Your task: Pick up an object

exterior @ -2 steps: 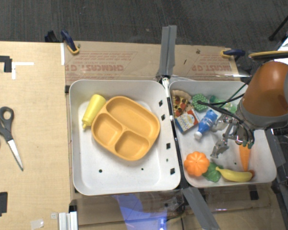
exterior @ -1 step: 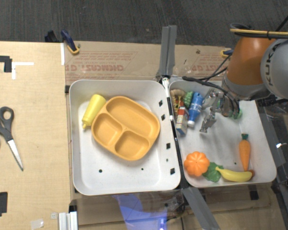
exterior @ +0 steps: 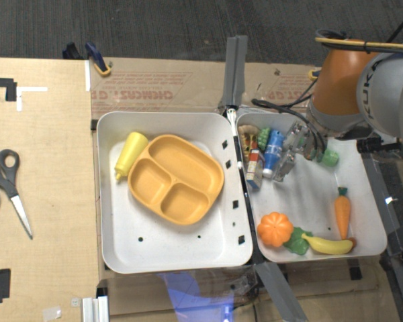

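Observation:
My gripper (exterior: 287,161) hangs low in the back of the right bin (exterior: 369,200), just right of a blue bottle (exterior: 274,146) that lies there. A green block (exterior: 330,157) sits just to the gripper's right. Beside the blue bottle are a small red-and-white bottle (exterior: 254,164) and a green toy (exterior: 263,138) against the bin's left wall. Nearer the front lie a carrot (exterior: 342,212), an orange pumpkin (exterior: 275,228), a banana (exterior: 330,245) and a green piece (exterior: 297,241). Nothing is visibly held.
The left bin (exterior: 121,247) holds a yellow divided plate (exterior: 176,178) and a yellow bottle (exterior: 129,154). Scissors (exterior: 10,186) lie on the bench at the far left. A grey divider (exterior: 235,72) rises between the bins at the back.

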You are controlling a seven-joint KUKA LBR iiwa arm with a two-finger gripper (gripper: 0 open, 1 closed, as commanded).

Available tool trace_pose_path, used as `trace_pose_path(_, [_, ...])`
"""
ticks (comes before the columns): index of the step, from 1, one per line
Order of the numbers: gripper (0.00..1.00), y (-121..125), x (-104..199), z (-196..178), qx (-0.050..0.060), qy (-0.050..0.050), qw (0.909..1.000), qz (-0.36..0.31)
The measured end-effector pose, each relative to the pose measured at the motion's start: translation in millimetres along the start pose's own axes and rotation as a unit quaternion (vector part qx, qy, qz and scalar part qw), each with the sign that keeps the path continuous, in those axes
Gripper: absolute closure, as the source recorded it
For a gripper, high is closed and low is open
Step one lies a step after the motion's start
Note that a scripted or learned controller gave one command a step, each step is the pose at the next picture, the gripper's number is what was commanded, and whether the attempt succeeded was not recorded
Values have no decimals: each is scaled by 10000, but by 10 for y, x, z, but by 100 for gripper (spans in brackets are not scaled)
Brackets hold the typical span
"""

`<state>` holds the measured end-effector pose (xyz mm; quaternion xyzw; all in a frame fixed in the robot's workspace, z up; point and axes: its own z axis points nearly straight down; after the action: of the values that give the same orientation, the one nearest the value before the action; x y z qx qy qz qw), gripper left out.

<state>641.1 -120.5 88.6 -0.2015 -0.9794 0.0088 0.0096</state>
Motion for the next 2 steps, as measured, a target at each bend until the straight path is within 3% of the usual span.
trace_pose_path(1, [0, 12, 162, -28, -19, -78, 10000, 0])
trace_pose_path(2, [0, -322, 1063, -11, -103, -84, 9992, -377])
